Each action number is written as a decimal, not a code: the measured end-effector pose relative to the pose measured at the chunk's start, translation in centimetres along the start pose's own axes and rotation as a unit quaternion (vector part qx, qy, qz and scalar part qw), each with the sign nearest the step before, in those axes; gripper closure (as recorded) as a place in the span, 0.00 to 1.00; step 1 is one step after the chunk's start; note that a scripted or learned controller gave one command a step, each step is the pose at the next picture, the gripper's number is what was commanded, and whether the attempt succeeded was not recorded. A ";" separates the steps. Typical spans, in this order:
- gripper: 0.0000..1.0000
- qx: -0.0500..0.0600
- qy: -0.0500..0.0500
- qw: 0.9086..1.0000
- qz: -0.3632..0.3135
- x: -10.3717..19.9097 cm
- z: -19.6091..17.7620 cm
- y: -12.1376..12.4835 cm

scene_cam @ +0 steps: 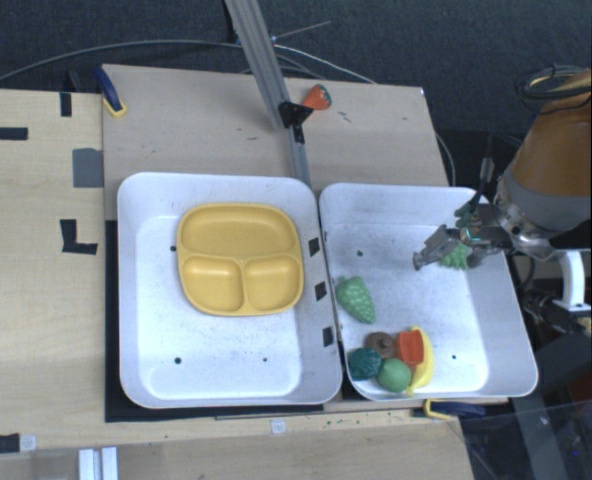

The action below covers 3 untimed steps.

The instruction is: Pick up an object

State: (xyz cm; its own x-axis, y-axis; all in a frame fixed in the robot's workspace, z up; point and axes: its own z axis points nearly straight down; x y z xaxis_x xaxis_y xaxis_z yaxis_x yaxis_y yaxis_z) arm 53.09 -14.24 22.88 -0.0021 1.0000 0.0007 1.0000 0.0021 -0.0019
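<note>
Item: my grey two-finger gripper (434,254), over the right white bin (496,368), clamped on a small green leafy toy (460,258). Toy hangs at the fingers' right side, above the bin's upper right; pale green strawberry (356,299) lies lower left

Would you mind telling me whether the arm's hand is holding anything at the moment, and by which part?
It cannot be told. The hand is over the right white bin with something small and green at its tip, too blurred to confirm a hold.

Grey arm (546,193) with an orange band, ending in a small dark tool (438,251).
</note>
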 end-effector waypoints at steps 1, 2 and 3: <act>0.00 0.000 0.000 1.000 0.000 0.0 0.0 0.0; 0.00 0.002 0.000 1.000 0.000 0.0 4.6 0.6; 0.00 0.004 0.000 1.000 0.001 0.0 11.0 0.0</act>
State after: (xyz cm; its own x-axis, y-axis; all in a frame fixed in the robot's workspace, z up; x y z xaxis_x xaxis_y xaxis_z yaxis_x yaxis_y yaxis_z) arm 53.06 -14.27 11.88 -0.0003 1.0000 0.0016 1.0000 0.0003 -0.0091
